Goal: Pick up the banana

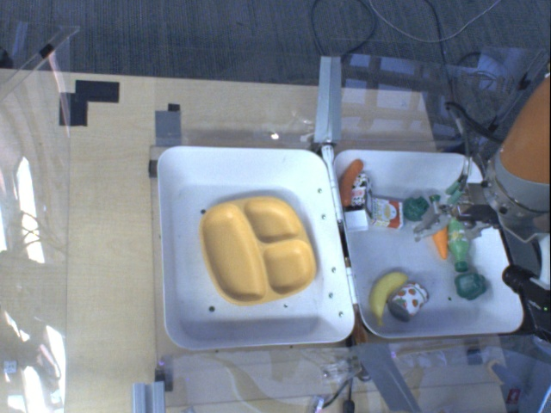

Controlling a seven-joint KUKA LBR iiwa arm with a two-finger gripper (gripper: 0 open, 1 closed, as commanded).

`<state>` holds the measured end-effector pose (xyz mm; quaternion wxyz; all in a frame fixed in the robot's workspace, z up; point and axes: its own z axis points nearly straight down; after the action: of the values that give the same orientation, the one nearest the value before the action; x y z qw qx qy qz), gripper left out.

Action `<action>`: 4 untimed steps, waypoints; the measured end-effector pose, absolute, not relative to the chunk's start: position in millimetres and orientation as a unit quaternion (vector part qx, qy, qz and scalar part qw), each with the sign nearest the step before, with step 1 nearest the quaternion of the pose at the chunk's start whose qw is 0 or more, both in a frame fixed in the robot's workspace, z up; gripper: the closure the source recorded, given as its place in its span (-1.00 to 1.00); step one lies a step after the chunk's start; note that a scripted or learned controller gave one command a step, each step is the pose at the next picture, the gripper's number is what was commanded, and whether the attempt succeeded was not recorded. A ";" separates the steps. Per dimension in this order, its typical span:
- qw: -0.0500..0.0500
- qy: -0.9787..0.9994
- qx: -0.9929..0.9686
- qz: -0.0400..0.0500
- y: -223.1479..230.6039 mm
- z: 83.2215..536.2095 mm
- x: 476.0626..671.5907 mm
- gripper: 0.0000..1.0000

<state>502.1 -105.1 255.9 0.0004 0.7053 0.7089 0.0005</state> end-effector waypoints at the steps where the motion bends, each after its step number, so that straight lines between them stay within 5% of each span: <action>1: 0.002 0.710 0.704 0.002 -104.8 266.5 504.0 1.00; 2: 0.002 0.710 0.705 0.002 -104.8 266.5 504.0 -1.00; 3: 0.000 0.736 0.677 0.000 -51.1 183.5 502.8 -1.00; 4: 0.004 0.779 0.627 0.004 -91.6 89.0 490.5 -1.00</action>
<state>490.5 -91.6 89.0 0.0038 0.6269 0.7791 0.0035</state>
